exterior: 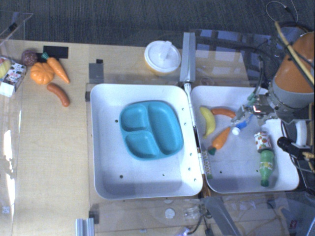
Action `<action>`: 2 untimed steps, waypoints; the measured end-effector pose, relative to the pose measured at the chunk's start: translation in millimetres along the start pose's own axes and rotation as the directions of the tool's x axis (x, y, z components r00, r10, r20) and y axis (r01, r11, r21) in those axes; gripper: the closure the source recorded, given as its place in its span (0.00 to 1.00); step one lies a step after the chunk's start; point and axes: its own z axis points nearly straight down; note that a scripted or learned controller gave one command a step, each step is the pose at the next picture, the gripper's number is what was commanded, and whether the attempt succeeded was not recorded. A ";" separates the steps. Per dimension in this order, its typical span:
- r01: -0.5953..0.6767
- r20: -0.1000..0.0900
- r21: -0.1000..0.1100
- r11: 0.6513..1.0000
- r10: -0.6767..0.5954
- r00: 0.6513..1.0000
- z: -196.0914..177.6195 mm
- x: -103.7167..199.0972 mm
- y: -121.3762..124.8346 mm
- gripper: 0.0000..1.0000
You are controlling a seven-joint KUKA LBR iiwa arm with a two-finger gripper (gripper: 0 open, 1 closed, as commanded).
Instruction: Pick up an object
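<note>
End effector point(244, 116) mid-bin, carrot point(221, 138) beside

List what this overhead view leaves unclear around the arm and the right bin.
- Gripper: fingers too small and blurred, in the camera view, to read.
- Small blue and white object at the fingertips: too small to identify.
- Green bottle: label unreadable.
- Sausage: right end hidden behind the gripper.
- Arm: cut off by the right edge.
</note>
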 end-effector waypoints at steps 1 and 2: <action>-0.080 0.001 -0.007 0.997 0.080 0.997 104.6 -21.5 47.7 0.00; -0.077 0.003 -0.015 0.997 0.077 0.997 91.3 -21.3 50.4 1.00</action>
